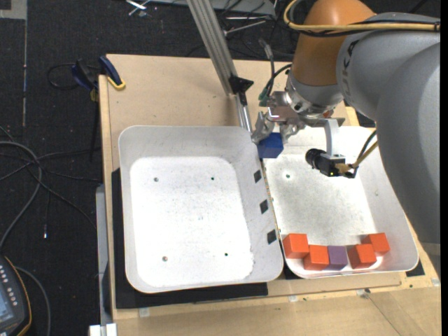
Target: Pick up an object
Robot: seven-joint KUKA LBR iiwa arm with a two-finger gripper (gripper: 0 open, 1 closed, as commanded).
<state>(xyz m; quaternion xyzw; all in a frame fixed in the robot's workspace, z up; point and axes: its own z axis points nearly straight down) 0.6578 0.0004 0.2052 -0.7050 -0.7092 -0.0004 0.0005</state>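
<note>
Nearest the camera, well below the gripper, five small blocks sit in a row along the front wall of the right bin: an orange block at the left end, a second orange block just beside it, a purple block in the middle, then a third orange block and a fourth orange block at the right end. Neighbours in the row look to be touching or nearly so. The gripper hangs over the far left corner of that bin, close to the rim shared with the left bin, which spreads out to the gripper's left. A blue block is clamped between the fingers, showing just under the grey fingertips and raised above the speckled bin floor, well apart from the row in front. Behind and to the right of the gripper rises the grey arm with its orange band. A slanted metal rod runs away from just behind the gripper toward the top of the view. Both bins rest on a tan bench.
</note>
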